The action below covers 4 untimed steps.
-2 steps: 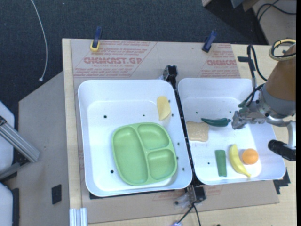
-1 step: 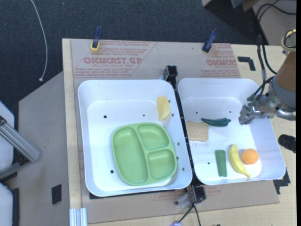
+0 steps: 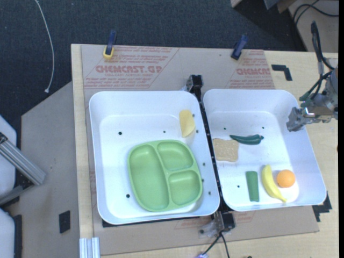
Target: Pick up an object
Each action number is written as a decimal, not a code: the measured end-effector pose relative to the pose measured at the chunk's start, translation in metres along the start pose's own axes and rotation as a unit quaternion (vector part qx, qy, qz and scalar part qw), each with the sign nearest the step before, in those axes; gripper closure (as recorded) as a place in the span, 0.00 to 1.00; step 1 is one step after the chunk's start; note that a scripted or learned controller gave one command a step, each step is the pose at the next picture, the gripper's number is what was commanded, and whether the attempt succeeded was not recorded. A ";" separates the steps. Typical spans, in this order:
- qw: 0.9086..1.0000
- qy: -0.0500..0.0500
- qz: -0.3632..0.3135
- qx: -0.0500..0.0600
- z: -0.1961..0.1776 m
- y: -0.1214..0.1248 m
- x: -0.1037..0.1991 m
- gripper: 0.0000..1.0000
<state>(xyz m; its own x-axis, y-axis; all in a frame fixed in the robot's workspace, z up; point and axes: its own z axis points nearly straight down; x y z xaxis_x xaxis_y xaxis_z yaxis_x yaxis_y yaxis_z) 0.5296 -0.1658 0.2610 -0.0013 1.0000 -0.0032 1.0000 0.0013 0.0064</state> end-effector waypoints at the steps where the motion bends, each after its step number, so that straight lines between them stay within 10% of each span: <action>1: 1.000 0.001 -0.002 0.001 0.003 0.029 0.053 1.00; 4: 1.000 0.001 -0.001 0.002 0.044 0.081 0.203 1.00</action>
<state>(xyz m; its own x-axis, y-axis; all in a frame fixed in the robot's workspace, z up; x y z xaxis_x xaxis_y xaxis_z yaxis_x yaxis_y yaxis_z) 0.6110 0.0368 0.2169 -0.0038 1.0000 -0.0005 1.0000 0.0038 0.0031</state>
